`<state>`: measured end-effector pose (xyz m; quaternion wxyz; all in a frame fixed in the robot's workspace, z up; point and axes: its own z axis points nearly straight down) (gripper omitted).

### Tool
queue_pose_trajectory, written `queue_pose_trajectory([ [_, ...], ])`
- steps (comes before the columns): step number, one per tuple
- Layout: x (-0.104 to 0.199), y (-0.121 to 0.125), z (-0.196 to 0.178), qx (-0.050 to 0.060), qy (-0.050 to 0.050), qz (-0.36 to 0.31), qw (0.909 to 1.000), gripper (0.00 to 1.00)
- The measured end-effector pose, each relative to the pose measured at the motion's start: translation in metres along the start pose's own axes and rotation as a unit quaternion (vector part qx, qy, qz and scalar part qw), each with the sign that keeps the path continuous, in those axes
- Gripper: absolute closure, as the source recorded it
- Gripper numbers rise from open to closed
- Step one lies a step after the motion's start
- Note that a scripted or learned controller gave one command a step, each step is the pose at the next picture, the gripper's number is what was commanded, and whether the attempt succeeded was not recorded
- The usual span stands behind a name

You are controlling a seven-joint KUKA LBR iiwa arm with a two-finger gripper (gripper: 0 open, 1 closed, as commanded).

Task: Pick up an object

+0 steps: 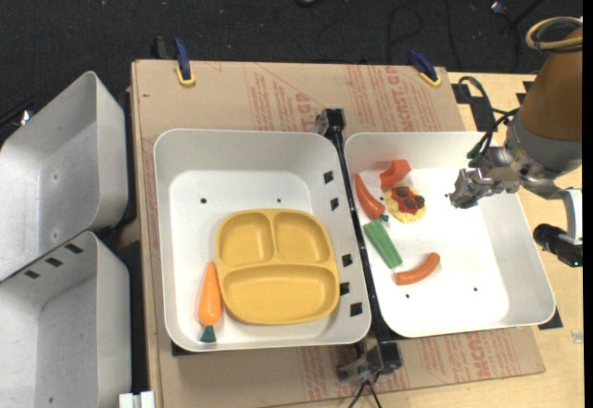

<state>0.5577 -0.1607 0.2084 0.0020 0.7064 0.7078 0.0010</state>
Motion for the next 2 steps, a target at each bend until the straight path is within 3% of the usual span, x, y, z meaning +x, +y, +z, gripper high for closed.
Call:
queue_pose_trajectory([
  [2, 0.11, 0.004, -0.006, 0.003, 0.002, -0.003, 1.0, 1.0],
])
